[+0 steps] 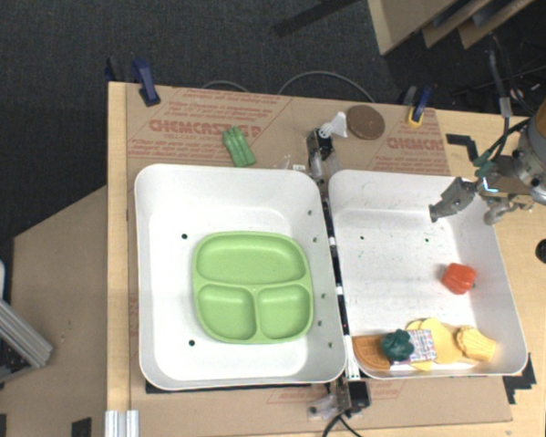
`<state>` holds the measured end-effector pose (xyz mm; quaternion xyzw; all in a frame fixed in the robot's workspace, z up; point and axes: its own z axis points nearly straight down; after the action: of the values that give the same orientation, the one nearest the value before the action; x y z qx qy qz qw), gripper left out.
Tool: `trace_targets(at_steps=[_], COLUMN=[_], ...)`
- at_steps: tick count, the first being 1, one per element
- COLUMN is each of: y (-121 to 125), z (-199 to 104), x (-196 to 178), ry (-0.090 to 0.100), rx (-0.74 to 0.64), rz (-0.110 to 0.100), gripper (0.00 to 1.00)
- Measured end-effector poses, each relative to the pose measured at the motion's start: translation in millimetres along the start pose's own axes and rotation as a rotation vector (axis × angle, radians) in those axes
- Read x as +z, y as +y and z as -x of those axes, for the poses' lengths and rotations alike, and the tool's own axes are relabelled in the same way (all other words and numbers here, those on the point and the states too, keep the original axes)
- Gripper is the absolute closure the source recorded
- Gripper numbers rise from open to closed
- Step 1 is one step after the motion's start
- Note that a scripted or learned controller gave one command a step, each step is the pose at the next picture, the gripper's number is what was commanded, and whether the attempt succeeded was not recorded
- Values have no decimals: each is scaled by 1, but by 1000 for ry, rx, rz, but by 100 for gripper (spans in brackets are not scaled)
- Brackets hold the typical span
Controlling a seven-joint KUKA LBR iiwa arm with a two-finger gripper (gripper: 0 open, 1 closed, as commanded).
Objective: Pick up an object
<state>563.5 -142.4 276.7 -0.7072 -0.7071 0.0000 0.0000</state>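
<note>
A small orange-red object (459,278), rounded like a tomato or ball, lies alone on the floor of the right-hand white bin (390,256), at about three o'clock from that bin's centre. It is the easiest candidate for the task, since nothing touches it.

At the bin's six o'clock edge a cluster sits packed together: a dark green lump (396,345), a yellow piece (476,342), a small patterned item (422,346) between them, and a tan, flat shape (368,352) underneath. These touch or overlap one another.

The gripper (479,198) hangs above the bin's one o'clock corner, well apart from the orange-red object, which lies toward its six o'clock. One grey finger (450,199) angles out to the left; the gripper seems spread and holds nothing, though the far side is hard to make out.

To do this step well, I judge the arm should centre over the lone orange-red object, descend straight, and close across its widest part, as a round shape may roll away.

The left-hand white bin (162,253) holds one green divided plate (251,287) with three compartments.

Counted: two bins, one plate, one orange-red object, four clustered items. On the cardboard bench beyond lie one green clip-like piece (239,147) and one brown disc (366,123).
</note>
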Motion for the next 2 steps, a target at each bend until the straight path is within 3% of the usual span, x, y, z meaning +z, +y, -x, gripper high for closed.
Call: trace_targets(at_steps=[1, 2], y=[-5, 20], z=[49, 79], x=[66, 125], ry=[1, 0], rx=[4, 1], rz=[-7, -4], gripper=[0, 0])
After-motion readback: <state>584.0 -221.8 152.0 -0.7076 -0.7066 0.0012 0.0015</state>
